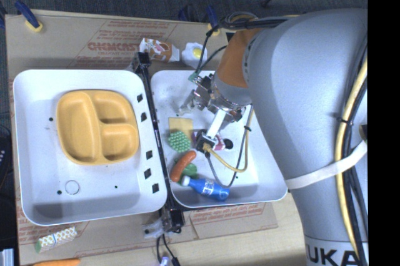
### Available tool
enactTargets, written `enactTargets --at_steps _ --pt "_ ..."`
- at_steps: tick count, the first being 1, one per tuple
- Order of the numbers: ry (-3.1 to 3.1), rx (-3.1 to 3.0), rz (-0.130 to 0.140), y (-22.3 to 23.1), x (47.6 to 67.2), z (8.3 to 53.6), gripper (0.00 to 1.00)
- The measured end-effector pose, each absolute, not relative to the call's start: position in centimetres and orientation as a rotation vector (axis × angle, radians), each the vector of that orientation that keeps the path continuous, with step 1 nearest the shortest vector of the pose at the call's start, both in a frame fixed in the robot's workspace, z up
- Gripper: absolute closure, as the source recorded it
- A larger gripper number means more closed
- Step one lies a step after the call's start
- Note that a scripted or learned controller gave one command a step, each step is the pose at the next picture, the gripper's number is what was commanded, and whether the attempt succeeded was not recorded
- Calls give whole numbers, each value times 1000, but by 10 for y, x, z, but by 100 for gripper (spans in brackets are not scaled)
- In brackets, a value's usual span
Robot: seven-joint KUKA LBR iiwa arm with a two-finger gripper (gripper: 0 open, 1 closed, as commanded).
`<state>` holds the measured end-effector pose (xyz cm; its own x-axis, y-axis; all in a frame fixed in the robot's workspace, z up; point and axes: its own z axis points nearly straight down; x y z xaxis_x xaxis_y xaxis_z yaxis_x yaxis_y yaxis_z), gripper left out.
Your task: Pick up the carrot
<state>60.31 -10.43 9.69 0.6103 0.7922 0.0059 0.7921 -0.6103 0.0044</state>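
The carrot [182, 165], orange and short, lies tilted near the front left of the right bin [265, 187], close to the wall between the two bins. My gripper [189, 101] hangs over the back half of that bin, up and slightly right of the carrot and well apart from it. Nothing is visible in its grasp. The big grey arm covers the bin's right side.
Around the carrot lie a green knobbly ball [180, 141], a pale yellow square [179, 124], a small green piece [190, 171] and a blue bottle [210, 189]. A yellow divided tray [97, 125] sits in the left bin [31, 196]. Small packets [157, 49] lie behind the bins.
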Motion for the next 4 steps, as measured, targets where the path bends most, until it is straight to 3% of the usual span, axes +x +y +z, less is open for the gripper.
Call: enactTargets --at_steps 1,2,3,4 --pt "1611 2700 -3 -69 648 192 0" --pt "1141 2933 -9 -90 612 103 0" --pt "1160 2924 -4 -47 649 192 0" --pt "1384 2826 -10 -6 649 191 0"
